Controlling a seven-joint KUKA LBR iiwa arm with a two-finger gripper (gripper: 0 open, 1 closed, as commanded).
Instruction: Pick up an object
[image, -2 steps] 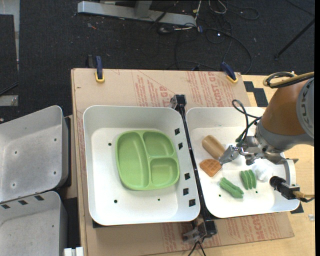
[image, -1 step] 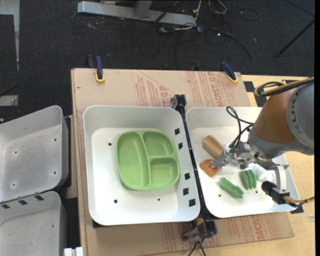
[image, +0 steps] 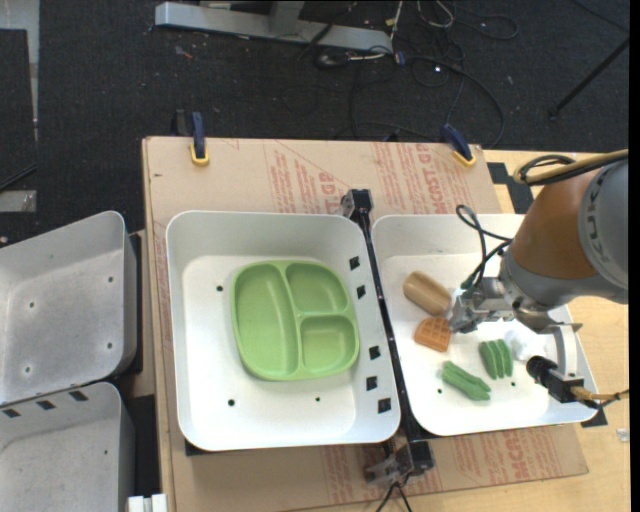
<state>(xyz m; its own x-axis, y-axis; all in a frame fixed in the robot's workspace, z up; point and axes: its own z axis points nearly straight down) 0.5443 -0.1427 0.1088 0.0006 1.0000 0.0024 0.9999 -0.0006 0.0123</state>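
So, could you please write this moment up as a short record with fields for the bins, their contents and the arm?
left bin: holds a green divided plate
right bin: holds a tan cylinder, an orange waffle-textured piece and two green ridged pieces
arm: reaches over the right bin
gripper: low, beside the orange piece; grasp cannot be judged

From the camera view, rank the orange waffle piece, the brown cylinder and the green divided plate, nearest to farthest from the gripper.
Measured from the gripper:
1. Orange waffle piece, right bin, just left of it.
2. Brown cylinder, right bin, up-left.
3. Green divided plate, left bin.
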